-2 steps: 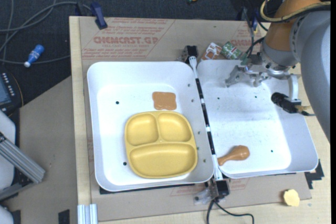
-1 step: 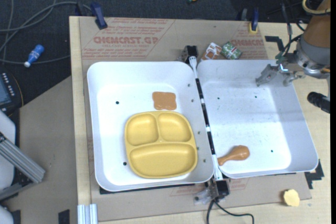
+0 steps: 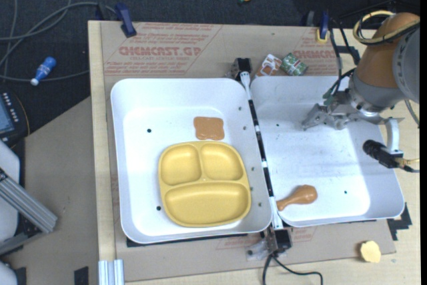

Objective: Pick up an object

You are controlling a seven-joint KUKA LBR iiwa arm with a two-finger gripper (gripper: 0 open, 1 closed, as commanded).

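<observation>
A yellow divided plate lies in the left bin, with a small brown toast slice just behind it. In the right bin, a brown drumstick-shaped toy rests near the front left corner. My gripper hangs low over the back part of the right bin, pointing left, with its grey fingers spread apart and nothing between them. It is well behind the drumstick and across the divider from the toast.
Small packets lie on the cardboard behind the bins. A yellow piece sits at the bench's front right. A blue bottle and cables lie on the floor at left. The arm's orange band is at the right.
</observation>
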